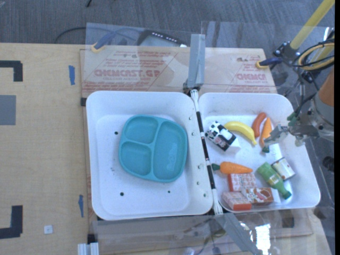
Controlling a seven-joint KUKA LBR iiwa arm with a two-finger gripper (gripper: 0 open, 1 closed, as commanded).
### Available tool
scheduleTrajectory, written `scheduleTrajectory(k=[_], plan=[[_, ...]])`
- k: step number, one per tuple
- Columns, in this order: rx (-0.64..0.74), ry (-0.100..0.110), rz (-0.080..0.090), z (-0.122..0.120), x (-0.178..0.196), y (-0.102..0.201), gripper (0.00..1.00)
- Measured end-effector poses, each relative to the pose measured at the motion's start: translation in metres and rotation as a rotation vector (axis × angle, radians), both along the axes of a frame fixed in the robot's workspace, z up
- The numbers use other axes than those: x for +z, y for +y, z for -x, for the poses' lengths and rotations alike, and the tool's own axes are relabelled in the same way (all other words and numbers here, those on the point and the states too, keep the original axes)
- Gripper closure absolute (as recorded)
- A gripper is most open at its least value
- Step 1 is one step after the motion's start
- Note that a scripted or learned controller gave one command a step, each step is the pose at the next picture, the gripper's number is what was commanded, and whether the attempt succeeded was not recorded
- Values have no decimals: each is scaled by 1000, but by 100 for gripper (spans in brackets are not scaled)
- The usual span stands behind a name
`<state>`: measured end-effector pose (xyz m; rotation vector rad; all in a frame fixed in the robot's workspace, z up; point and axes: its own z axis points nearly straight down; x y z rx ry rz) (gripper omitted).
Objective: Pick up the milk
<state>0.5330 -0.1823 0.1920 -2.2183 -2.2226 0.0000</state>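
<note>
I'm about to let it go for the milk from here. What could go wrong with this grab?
1. The milk, the black-and-white carton, lies tilted beside the banana and near the bin divider, so a descending finger could hit either.
2. The gripper hangs over the orange peppers on the right bin's far side; sweeping across could knock them or the banana.
3. The carton lies on its side and may pivot or slip under a pinch.
</note>
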Motion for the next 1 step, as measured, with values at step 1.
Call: scheduleTrajectory(k=[1], plan=[[24, -14, 4, 46, -94, 47, 0]])
